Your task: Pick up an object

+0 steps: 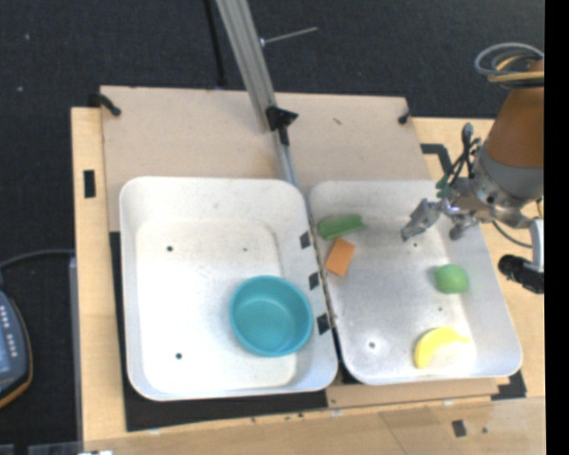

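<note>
Spreading across the counter (95, 254), two white bins lie side by side. The left bin (171, 216) carries a teal bowl (270, 316), probably just loose clutter. The right bin (389, 216) offers the likelier picks: a yellow curved piece (439, 347) near its front edge, a round green object (449, 278) mid-right, an elongated green one (339, 225) above an orange block (339, 256) at the left. The gripper (434, 218) hovers over the bin's upper right, fingers spread, holding nothing.

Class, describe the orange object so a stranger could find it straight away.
Look in the right bin, along its left wall. The small orange block lies there, just below a flat green piece. It is the sole orange, boxy item among rounder green and yellow ones.
</note>
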Controlling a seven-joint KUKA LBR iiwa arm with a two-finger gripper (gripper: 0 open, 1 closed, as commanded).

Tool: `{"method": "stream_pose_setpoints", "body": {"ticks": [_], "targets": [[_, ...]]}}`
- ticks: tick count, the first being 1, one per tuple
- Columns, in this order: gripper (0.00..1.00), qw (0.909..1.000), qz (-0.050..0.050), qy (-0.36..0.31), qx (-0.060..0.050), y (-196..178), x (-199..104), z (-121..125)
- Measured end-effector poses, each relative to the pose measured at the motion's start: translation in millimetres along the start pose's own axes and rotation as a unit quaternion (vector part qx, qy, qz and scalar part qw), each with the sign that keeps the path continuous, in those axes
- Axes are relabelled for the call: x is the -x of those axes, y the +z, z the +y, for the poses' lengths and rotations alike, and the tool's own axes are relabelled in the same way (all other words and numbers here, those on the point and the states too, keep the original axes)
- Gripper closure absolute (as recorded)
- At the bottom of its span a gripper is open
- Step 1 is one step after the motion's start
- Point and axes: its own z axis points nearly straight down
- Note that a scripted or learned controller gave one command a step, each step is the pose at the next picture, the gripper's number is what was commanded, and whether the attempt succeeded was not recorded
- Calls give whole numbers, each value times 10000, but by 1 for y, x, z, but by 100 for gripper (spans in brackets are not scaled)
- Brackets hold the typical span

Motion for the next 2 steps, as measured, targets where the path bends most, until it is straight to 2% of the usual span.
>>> {"method": "stream_pose_setpoints", "body": {"ticks": [1,2], "targets": [[0,10000,0,7,-1,42,2,1],[100,10000,-3,15,42,28,3,3]]}}
